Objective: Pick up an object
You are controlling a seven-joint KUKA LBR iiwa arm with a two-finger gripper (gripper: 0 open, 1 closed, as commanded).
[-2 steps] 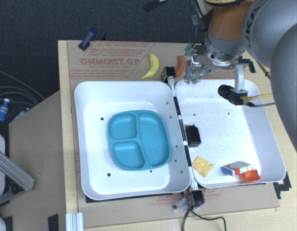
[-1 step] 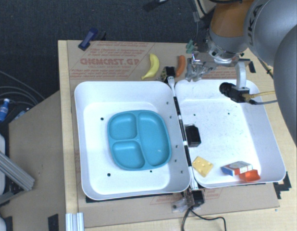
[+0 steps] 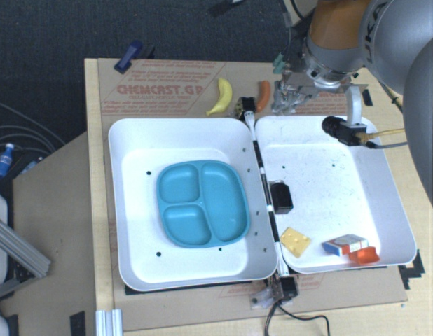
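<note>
The tool (image 3: pixel 290 98) sits at the far edge of the desk, just behind the far-left corner of the right bin (image 3: pixel 385 187), and whether it is released or clenched I cannot tell; nothing shows in its grip. Candidates for picking lie mostly in the right bin: a yellow cheese wedge (image 3: pixel 295 241) near its near-left corner, and a small red-white-and-blue box (image 3: pixel 346 243) with an orange piece (image 3: pixel 364 255) touching it along the near edge. These look light and rigid, likely toy food of plastic; the wedge is probably smooth and flat, so pinching it across its two straight sides seems safer than trying its faces. The box offers parallel sides and should be the easiest to clamp, though the orange piece pressed against it could crowd one side. The left bin (image 3: pixel 125 187) holds a blue divided plate (image 3: pixel 202 203) at its centre, broad and shallow, best taken by the rim if at all. A toy banana (image 3: pixel 221 96) and an orange carrot-like piece (image 3: pixel 263 94) rest on the desk behind the bins, close to the tool; the banana's curve may slip unless gripped mid-body.
</note>
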